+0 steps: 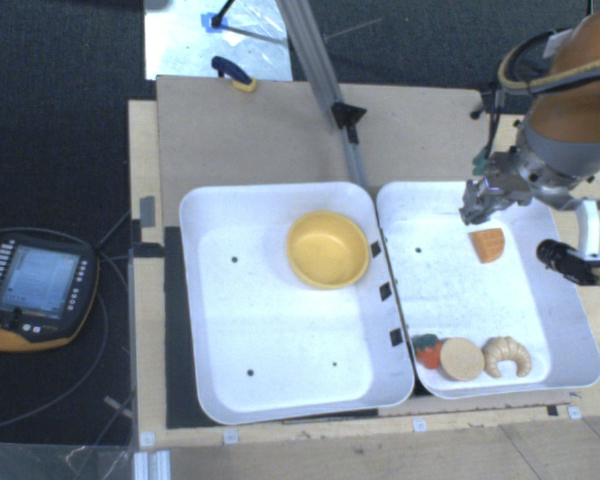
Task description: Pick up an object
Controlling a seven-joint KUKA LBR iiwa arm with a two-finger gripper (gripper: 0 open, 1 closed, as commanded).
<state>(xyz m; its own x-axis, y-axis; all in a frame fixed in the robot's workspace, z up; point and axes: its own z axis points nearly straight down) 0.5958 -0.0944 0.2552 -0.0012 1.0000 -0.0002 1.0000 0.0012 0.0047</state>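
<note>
Orange wedge (488, 245) lies in the right bin (570, 313), just below the gripper (477, 208); whether the gripper is apart or together cannot be told.

The arm (570, 88) is running off the frame's right edge, while the round cracker (461, 359) is covering part of a red item (427, 348) too small to identify.

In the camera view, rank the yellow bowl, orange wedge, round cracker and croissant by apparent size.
1. yellow bowl, clearly largest
2. round cracker and croissant, too alike to separate
3. orange wedge, slightly smaller
</note>
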